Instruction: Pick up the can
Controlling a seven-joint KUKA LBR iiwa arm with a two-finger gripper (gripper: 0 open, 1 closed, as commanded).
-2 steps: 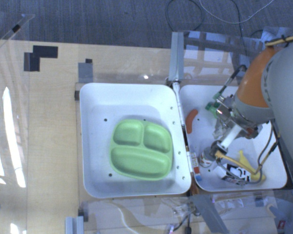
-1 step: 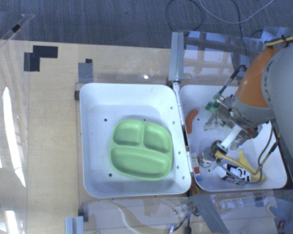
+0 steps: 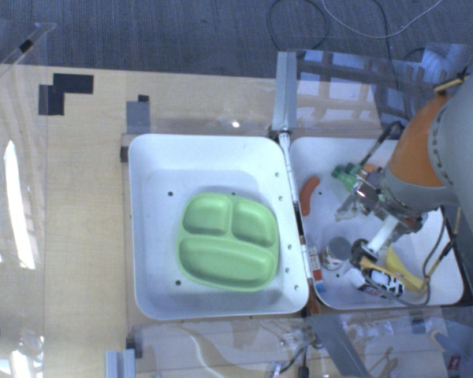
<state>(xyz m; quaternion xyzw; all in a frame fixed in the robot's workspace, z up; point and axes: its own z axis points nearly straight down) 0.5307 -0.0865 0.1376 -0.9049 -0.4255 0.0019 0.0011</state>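
The can [image 3: 336,253] is a small tin with a grey top and a red and white label. It stands near the front left of the right bin [image 3: 325,157], close to the wall between the bins. My gripper [image 3: 355,201] hangs over the middle of that bin, behind and a little to the right of the can, apart from it. Nothing shows between its tips. The grey arm with its orange band [image 3: 419,150] comes in from the right.
An orange-red stick-shaped thing [image 3: 308,194] lies by the right bin's left wall. A small green thing [image 3: 345,175] sits just behind the gripper. A black and white thing [image 3: 385,287] lies at the bin's front. The left bin [image 3: 150,211] holds a green divided plate [image 3: 227,240].
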